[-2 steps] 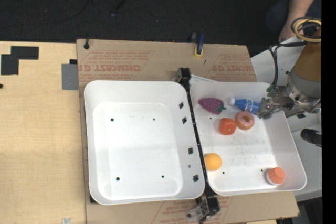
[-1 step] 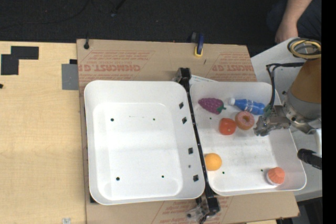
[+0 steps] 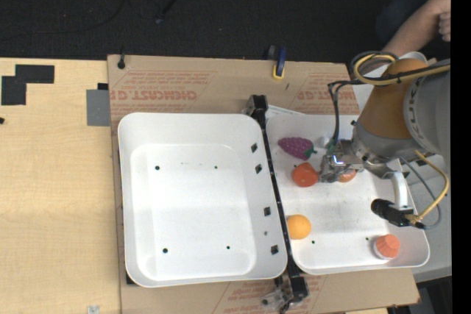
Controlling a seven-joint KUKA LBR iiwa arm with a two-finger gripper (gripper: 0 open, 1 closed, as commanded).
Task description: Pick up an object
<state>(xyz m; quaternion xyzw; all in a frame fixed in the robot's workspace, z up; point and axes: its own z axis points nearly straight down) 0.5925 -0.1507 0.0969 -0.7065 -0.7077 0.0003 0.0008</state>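
The right bin [image 3: 346, 261] holds several small toy foods. A red tomato-like piece [image 3: 304, 175] lies near the middle of its upper half, with a purple grape bunch [image 3: 296, 147] just above it. An orange ball-shaped fruit [image 3: 298, 226] sits against the divider between the bins. A pinkish-orange round piece [image 3: 386, 246] rests near the lower right corner. A further orange item [image 3: 347, 174] sits directly at the tool.

The gripper [image 3: 337, 167] stands low over the bin floor, just right of the red piece and apart from it by a narrow gap. The orange item lies touching or partly beneath the tool on its right side. Whether the jaws are spread or closed cannot be told; the wrist and cabling mask them, and nothing can be confirmed as held.

Handling assessment: all pieces appear to be light, hollow plastic, rigid and smooth. The round ones are likely to roll or squirt sideways if pinched off-centre. A hold across the widest part is advised. The grape bunch looks bumpy and should offer more friction. The left bin [image 3: 140, 158] adjoins the right bin.
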